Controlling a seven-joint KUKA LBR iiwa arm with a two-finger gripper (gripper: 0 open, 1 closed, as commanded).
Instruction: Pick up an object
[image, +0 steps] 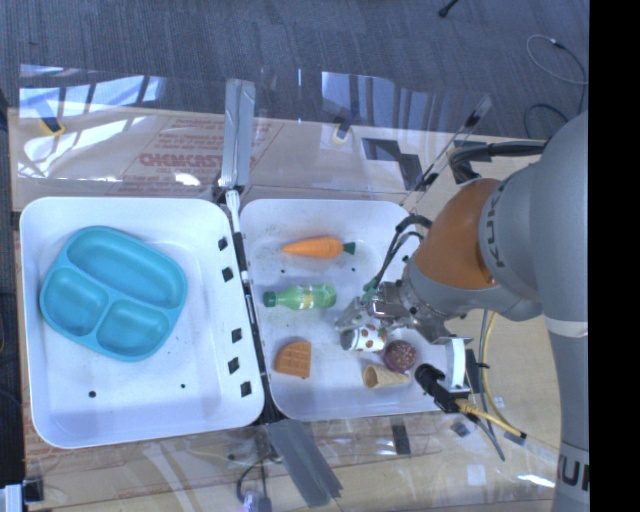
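The gripper (372, 318) sits low in the right bin (300, 215), just over a small cluster near the bin's right side: a white-and-red cup-like toy (366, 338), a dark red round piece (400, 354) and a tan cone (380, 376). Whether it is released or clenched I cannot tell, since the wrist hides that. To do this step well, I judge it should centre on one item only, probably the white toy, and descend straight so the neighbours are not nudged; the carrot (316, 248), green bottle (300, 297) and waffle piece (293, 359) lie apart and offer cleaner picks
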